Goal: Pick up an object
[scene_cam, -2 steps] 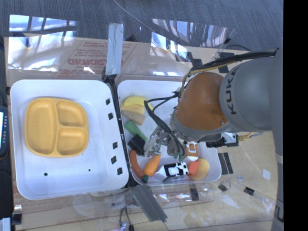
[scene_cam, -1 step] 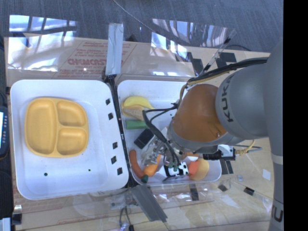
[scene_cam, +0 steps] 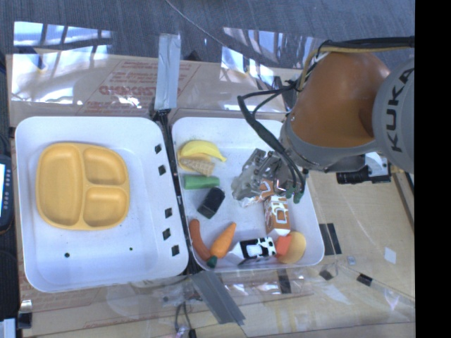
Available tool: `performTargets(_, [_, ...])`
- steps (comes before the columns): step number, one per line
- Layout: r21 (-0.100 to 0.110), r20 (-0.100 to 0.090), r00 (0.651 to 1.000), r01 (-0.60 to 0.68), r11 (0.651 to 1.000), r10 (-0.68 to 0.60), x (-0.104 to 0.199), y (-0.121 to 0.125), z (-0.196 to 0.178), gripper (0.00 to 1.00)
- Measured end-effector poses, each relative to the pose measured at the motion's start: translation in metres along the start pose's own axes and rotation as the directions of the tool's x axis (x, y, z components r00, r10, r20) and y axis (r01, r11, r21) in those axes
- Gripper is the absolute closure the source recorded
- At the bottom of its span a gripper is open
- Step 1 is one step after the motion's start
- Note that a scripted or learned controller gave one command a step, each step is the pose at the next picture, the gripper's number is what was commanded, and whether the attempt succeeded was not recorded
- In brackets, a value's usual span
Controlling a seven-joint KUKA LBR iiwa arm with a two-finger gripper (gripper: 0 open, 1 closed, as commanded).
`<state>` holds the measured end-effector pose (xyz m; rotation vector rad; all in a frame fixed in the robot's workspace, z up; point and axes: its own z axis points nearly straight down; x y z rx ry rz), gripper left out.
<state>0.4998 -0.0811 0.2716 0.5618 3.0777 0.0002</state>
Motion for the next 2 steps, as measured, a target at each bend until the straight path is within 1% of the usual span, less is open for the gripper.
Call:
performTargets(1, [0.005,-0.01,0.989,-0.145,0.989,0.145,-0.037,-0.037,0.015,1.0])
performTargets(2, [0.0,-0.017,0.985,0.17,0.985,-0.17,-0.007,-0.088,0.099,1.0])
